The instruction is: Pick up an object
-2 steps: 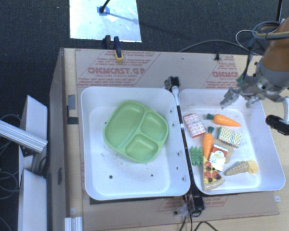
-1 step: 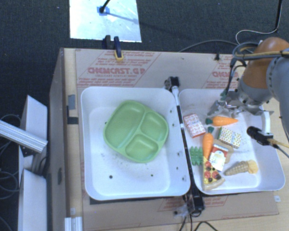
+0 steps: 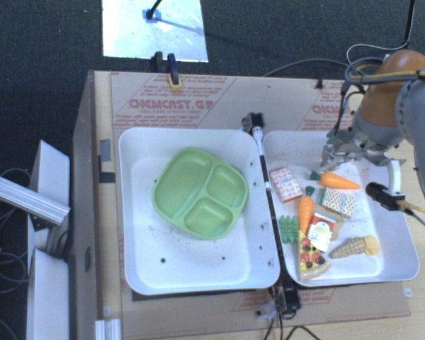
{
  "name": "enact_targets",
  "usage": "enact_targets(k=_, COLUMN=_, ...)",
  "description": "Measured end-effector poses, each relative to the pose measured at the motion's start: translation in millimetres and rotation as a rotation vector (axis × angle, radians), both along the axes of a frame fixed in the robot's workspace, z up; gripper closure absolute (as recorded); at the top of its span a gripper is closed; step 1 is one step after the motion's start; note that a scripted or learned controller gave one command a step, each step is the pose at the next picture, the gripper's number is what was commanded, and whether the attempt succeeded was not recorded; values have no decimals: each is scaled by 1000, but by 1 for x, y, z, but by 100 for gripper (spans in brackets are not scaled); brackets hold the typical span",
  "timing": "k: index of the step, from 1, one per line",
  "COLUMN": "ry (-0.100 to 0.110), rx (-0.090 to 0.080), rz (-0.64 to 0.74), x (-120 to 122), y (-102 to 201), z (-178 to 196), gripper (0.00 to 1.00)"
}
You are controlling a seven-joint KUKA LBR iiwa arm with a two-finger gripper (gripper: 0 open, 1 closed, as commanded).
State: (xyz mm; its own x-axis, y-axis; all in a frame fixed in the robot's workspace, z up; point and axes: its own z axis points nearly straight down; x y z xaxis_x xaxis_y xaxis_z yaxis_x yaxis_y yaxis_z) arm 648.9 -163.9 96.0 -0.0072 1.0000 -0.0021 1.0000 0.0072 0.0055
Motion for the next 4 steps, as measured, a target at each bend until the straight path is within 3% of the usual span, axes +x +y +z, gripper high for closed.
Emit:
enact_targets(k=1, ry=0, rx=0, rz=1, x=0, y=0, z=0, gripper=0)
enact_targets(k=2, ry=3, rx=2, rz=-2, x=20, y=16, z=-11, gripper=0)
enact_targets(k=3, ry=3, rx=2, rz=-2, x=20, y=35, z=-11, gripper=0)
enact_targets(k=4, ry=3, rx=1, rz=-5, x=20, y=30, z=-11, gripper=0)
